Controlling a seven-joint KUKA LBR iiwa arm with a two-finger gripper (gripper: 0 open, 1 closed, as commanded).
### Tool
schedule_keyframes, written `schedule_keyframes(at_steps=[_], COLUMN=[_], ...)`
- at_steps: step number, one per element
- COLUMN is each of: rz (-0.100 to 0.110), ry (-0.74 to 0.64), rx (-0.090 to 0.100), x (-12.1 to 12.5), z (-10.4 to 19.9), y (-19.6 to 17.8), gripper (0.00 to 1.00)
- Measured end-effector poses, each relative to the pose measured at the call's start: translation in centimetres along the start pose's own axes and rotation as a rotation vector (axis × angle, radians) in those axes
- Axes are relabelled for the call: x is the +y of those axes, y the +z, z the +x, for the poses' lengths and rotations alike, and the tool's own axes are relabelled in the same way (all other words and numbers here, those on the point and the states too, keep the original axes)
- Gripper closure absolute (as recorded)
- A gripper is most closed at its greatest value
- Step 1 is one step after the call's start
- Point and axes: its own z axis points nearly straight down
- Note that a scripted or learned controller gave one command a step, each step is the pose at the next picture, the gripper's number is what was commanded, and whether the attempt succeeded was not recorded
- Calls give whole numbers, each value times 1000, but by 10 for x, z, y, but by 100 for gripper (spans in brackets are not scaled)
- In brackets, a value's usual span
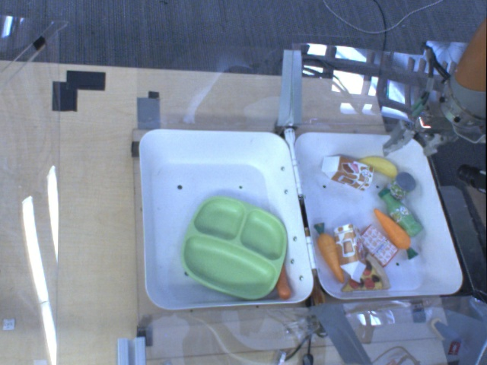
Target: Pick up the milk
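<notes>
Pale wood tabletop [91, 204] carries my two shallow white bins side by side. Nearest the camera, at the front of the right bin [449, 276], lie a carrot [329, 255], a small carton beside it [346, 241], a red-and-white checked packet [379, 245] and a colourful packet at the front edge [365, 278]. A second carrot [393, 230] lies a little further back, just beside a green packet [401, 210]. The left bin [163, 166] holds a green divided plate [236, 246], with an orange piece [283, 286] poking out by its front right edge.

Further back in the right bin, the milk [348, 171] lies on its side near the far left part, a white-and-brown carton with a banana [380, 166] touching its right end and a grey cap [405, 181] close by.

Beyond that, my tool [415, 138] hangs over the bin's far right corner, apart from the milk, which lies to its left and nearer the camera. Its fingers stand spread, with nothing between them.
</notes>
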Motion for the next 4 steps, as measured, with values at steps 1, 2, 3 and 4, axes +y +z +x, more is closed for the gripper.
schedule_keyframes(at_steps=[1, 2, 3, 4], rz=[-22, -43, -49, -51], ry=[-11, -125, -149, -301], rx=[-5, -17, -18, -20], x=[13, 11, 8, 5], z=[32, 48, 57, 79], y=[103, 116, 117, 116], gripper=[0, 0, 0, 0])
